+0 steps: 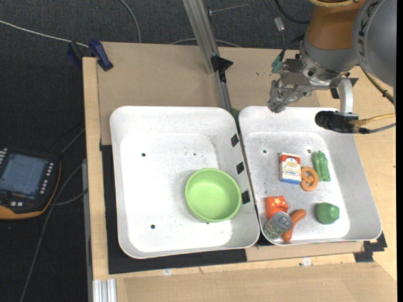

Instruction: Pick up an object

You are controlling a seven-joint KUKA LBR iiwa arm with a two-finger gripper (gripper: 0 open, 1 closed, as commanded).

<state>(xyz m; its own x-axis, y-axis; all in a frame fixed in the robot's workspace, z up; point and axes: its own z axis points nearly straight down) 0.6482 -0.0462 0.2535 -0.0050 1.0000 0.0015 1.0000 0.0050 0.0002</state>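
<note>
My gripper (277, 105) hangs above the far left edge of the right bin (352, 168), with nothing visible between its fingers. Below it in that bin lie a small red and white carton (290, 168), an orange ring (308, 178), a green pepper-like piece (322, 166), a round green piece (327, 213), an orange-red block (276, 205), a silver can (278, 224) and a small orange carrot-like piece (293, 221). All of these lie well toward the near side from the gripper.
The left bin (145, 168) holds a light green bowl (213, 195) near its right wall. A metal pole (204, 33) rises between the bins at the back. The bench's cardboard surface (164, 74) stretches behind the bins.
</note>
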